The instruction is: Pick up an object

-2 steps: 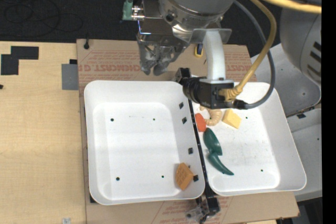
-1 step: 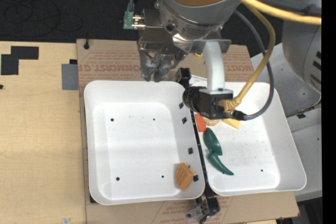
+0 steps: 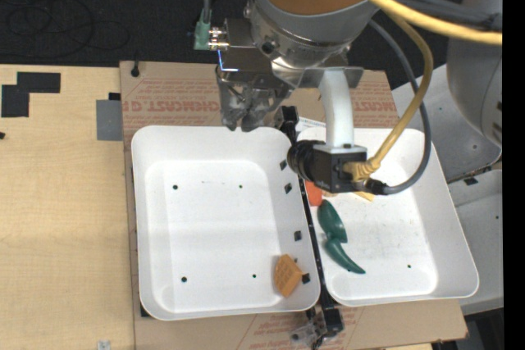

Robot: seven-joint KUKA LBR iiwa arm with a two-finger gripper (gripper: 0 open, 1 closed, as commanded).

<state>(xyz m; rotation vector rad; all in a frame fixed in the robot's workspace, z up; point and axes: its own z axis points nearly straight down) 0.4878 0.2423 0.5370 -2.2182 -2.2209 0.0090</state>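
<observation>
Tan waffle-like piece (image 3: 287, 275), left bin's (image 3: 156, 176) near-right corner

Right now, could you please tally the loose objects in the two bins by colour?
Tan: 1, the waffle-like piece in the left bin.
Green: 1, the curved object in the right bin.
Orange: 1, the piece, partly hidden.
Total: 3

Red print on cardboard sheet (image 3: 176, 98) under bins, upside down, partly hidden by arm: looks like "CHEMCAST", rest not legible. More red print on cardboard strip at front edge, too small to read. No other readable text.
</observation>
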